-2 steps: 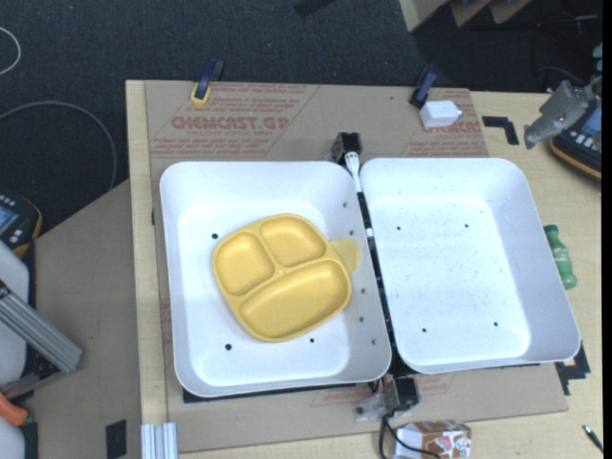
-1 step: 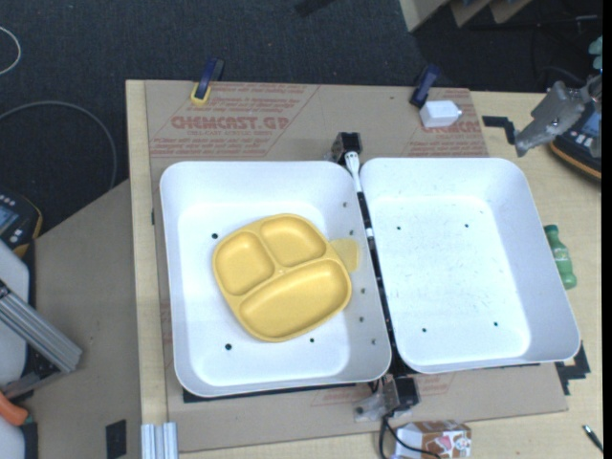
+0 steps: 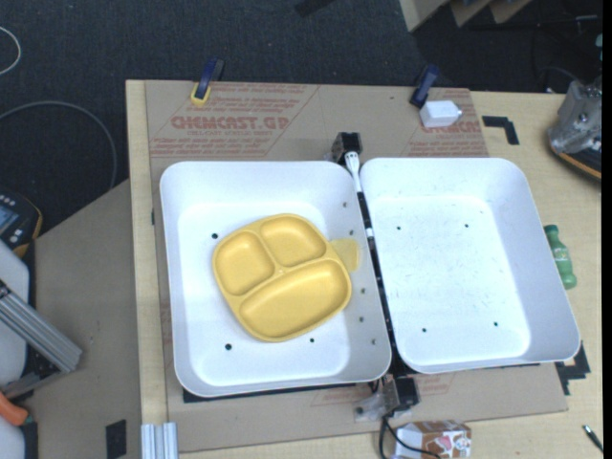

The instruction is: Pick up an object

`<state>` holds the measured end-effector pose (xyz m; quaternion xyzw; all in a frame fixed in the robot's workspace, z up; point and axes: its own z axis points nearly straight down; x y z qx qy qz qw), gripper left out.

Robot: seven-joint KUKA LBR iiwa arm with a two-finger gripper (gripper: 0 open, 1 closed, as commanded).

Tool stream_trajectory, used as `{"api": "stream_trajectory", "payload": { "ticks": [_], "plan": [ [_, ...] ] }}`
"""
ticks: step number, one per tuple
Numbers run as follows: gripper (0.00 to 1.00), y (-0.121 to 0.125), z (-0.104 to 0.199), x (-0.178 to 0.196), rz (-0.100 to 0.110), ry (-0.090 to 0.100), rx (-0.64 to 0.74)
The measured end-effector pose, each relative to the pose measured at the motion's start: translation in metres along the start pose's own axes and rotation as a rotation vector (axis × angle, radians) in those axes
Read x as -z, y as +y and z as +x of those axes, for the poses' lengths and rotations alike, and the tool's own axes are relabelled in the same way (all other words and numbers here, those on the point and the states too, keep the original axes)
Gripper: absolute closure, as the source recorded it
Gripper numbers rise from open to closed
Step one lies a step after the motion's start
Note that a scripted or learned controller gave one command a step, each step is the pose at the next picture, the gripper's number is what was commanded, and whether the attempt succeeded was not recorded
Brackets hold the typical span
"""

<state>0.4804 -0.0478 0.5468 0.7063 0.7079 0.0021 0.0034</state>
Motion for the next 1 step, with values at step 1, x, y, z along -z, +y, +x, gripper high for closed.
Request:
{"api": "stream_trajectory", "payload": {
  "ticks": [1],
  "plan": [
    [1.00, -0.0036, -0.0032, -0.1461, 0.024, 0.003, -0.004]
  ]
}}
